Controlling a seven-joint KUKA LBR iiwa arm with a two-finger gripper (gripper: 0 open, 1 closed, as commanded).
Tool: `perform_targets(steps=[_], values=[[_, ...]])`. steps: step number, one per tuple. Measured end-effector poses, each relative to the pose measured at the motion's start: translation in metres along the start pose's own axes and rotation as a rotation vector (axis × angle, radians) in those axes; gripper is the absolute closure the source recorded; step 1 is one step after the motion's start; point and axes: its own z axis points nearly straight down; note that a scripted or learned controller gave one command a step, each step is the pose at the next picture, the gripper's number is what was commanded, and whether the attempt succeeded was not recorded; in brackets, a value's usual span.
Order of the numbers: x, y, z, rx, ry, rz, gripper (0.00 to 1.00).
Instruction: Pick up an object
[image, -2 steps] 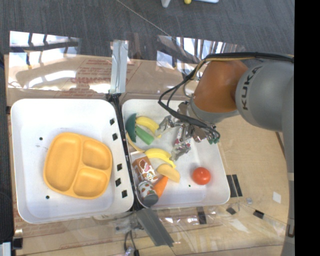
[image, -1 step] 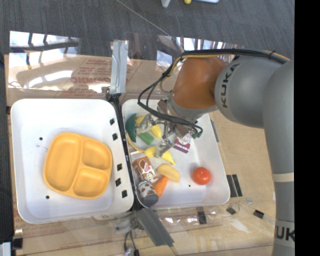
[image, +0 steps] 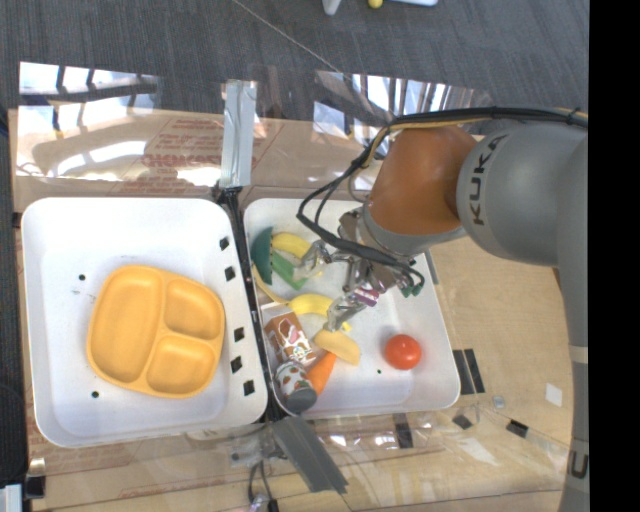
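I use the right-hand bin (image: 440, 375) as my landmark. Along its near rim, at the corner closest to the left bin (image: 50, 300), lie a dark can (image: 297, 390), a carrot (image: 321, 370) and a brown snack packet (image: 286, 335). A red tomato (image: 403, 351) sits alone toward its outer side. At its middle, the gripper (image: 345, 310) hangs low over yellow banana pieces (image: 325, 320); I cannot tell how its fingers stand. Further back lie a green vegetable (image: 264, 255) and another yellow piece (image: 290, 243). Beside my landmark, the left bin holds a yellow divided tray (image: 155, 328). Above the far half of the landmark bin looms the grey arm (image: 520, 190) with its orange band.
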Motion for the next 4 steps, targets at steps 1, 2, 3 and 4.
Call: perform_targets(steps=[1,2,3,4], values=[[-0.014,0.017,0.012,-0.002,0.002,-0.120,0.00],[0.018,0.039,0.026,0.001,-0.001,0.166,0.00],[0.016,0.038,0.015,0.005,-0.005,0.160,1.00],[-0.059,0.025,-0.077,0.004,-0.007,-0.004,1.00]])
